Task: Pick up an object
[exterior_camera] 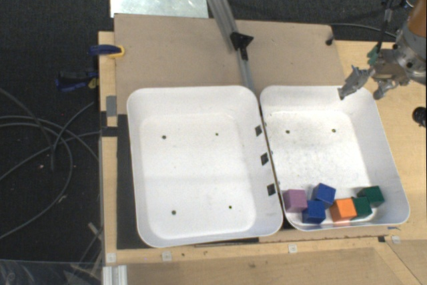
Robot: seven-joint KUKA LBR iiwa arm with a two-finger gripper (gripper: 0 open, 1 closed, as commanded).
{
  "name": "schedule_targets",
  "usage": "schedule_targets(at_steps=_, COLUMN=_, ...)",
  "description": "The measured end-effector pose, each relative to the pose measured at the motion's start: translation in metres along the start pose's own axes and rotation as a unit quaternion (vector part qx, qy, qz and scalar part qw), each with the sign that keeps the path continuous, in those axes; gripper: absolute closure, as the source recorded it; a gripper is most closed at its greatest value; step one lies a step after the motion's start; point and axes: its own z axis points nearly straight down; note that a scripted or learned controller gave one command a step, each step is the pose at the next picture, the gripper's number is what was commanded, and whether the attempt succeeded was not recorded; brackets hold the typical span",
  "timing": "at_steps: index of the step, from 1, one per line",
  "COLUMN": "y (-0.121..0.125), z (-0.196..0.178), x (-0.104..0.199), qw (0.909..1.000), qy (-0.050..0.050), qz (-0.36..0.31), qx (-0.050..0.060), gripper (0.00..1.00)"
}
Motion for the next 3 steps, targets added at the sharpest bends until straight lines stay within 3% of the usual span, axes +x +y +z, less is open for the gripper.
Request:
schedule_targets(at_steps=1, y=-0.05, z=0.139, x=-0.025, qw=1.0, qy=0.001, qz=0.004, qx=0.004, gripper=0.0)
schedule_targets(at_steps=2, y=-0.024, z=0.057, x=-0.009, qw=1.0, qy=-0.001, qz=-0.001, qx=-0.004, gripper=0.0)
schedule_targets(at_steps=3, y=-0.072, z=0.134, x=-0.02, qw=1.0, qy=0.001, qz=0.004, qx=0.005, gripper=0.0)
